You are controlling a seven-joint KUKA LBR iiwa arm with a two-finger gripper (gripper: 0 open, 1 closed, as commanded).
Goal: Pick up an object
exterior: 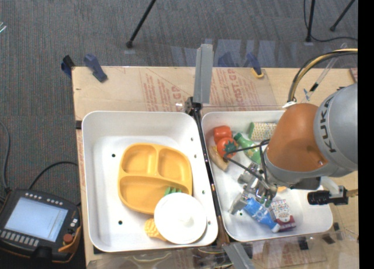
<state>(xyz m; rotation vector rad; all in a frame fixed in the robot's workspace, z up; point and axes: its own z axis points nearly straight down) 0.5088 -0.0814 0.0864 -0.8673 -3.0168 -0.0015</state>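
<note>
My gripper hangs low in the right bin, below the orange band of the arm. Its tip is right at a blue packet that lies near the bin's front. Beside the packet on the right lies a white and red carton. The arm's wrist covers the middle of this bin. Further back in the bin lie two red toy vegetables, a green piece and a pale corn-like piece.
The left bin holds a yellow divided plate, a white round bowl over its front corner, a green bit and a yellow waffle piece. A tan piece lies by the divider between bins.
</note>
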